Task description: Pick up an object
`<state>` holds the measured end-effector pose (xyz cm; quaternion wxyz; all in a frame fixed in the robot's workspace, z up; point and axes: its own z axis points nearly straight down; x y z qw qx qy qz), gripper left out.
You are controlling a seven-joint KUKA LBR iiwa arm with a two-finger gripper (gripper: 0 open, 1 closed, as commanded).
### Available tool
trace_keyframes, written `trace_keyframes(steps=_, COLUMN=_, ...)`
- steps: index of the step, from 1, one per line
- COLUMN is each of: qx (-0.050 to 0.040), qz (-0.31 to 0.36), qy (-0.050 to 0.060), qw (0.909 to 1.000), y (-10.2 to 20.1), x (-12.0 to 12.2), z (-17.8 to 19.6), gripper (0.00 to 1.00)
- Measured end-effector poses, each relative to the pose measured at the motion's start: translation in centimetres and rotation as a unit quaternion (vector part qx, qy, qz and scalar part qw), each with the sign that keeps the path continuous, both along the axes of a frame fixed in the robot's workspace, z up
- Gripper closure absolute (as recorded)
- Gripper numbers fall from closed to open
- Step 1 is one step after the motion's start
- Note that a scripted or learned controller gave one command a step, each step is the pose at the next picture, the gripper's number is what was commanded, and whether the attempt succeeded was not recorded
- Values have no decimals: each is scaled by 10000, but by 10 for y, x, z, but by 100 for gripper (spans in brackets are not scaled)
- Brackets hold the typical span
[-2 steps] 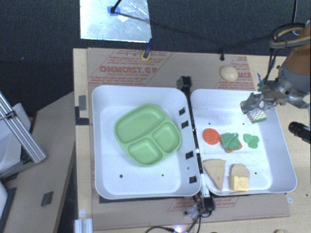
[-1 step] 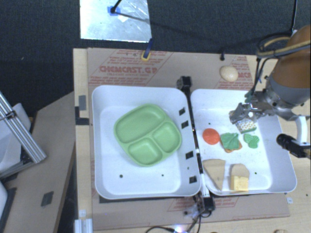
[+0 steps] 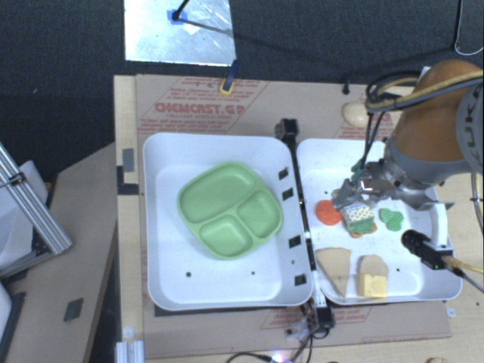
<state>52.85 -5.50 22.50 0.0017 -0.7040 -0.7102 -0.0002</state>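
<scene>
My gripper [image 3: 351, 196] hangs low over the middle of the right bin [image 3: 325, 157]. Directly below it lies a small patterned piece with green and white spots [image 3: 360, 219], and an orange-red round piece [image 3: 327, 213] sits just to its left. To the right of the gripper is a small green piece [image 3: 392, 218]. Near the bin's front edge lie a tan wedge [image 3: 335, 267] and a bread-coloured slice with a yellow block on it [image 3: 372, 276]. Nothing appears lifted off the bin floor.
The left bin [image 3: 162, 278] holds a light green divided plate [image 3: 229, 209]. A black divider with clips [image 3: 296, 203] runs between the bins. The grey and orange arm [image 3: 435, 119] covers the right bin's far right corner. A pale round object [image 3: 353, 113] lies on the bench behind the bins.
</scene>
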Motion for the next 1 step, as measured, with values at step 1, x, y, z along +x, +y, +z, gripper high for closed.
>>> trace_keyframes(steps=1, qx=0, qz=1, qy=-6, qw=10000, y=42, x=-27, z=9, gripper=100)
